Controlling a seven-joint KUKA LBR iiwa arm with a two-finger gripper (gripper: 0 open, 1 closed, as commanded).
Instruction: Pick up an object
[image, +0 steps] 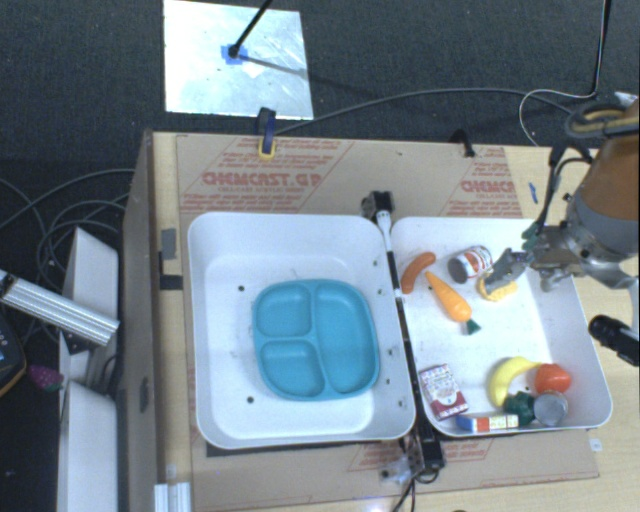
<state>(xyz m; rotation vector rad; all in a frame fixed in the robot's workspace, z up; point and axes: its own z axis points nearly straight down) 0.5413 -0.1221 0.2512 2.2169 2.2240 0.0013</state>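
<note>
The board (330, 165) under the bins carries red print that reads roughly "CHEMCAST GP", once behind each bin, the right-hand one partly cut off by the arm (605, 215). The left bin (215, 250) holds a blue divided tray (315, 338) near its middle. In the right bin (580, 350), a small can (470, 264) with a red-and-white label lies near the back edge, its writing too small to read; a hot dog (415, 270) lies just left of it, and a carrot (450, 299) slants toward the bin's middle. A red-and-white carton (442, 389) sits by the front left corner, with a flat packet (488, 423) along the front edge; neither label is legible. By the front right corner cluster a banana (510, 376), a tomato (551, 379), a dark green piece (519, 405) and a grey can end (550, 408). The gripper (505, 272) is low over a yellow object (498, 290) near the back edge, touching or just above it; whether its fingers are spread or closed, or grip anything, I cannot tell.
</note>
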